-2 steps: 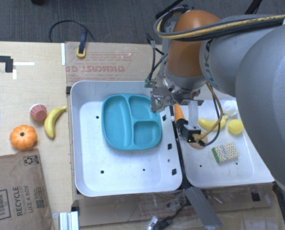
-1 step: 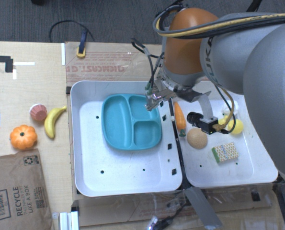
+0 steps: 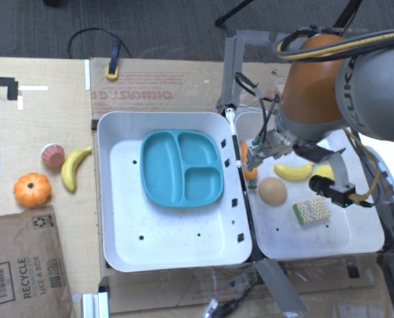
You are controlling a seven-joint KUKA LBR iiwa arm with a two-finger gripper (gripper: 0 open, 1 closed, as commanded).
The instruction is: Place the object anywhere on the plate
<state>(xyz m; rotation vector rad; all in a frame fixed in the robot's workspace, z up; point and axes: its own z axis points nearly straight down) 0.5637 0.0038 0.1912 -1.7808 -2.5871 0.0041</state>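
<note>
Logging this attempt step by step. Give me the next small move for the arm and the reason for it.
Probably lower the gripper onto the orange object at the right bin's left wall and close on it. The gripper hangs right over it, nothing is visibly between its fingers, and the blue plate in the left bin has nothing on it.

Robotics lab, white bins [image 3: 110,197] on bench, tripod legs [image 3: 249,5] on carpet
</note>
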